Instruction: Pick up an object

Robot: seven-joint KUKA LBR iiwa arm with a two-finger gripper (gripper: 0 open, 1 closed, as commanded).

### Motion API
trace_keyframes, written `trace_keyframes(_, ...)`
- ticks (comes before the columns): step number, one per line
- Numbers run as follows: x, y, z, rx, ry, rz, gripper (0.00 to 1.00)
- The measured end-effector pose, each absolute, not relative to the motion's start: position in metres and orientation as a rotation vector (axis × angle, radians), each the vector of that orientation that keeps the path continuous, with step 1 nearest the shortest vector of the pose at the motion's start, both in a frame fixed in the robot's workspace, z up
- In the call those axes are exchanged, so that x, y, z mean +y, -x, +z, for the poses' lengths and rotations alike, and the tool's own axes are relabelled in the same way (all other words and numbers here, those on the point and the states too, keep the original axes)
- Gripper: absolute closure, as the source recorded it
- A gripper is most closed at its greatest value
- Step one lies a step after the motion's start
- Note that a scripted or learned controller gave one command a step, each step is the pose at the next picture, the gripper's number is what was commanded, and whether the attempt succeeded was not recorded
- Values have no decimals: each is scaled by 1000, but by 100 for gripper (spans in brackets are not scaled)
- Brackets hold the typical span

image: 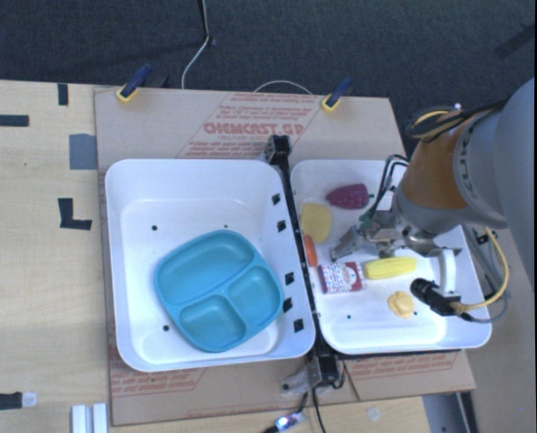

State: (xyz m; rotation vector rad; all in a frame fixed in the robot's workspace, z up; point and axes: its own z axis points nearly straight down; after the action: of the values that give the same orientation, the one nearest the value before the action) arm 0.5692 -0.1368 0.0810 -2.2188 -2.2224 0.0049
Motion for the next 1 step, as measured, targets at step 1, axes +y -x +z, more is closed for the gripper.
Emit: trace_keyframes(1, -137, -570, 92, -2224, 2218, 6, 100)
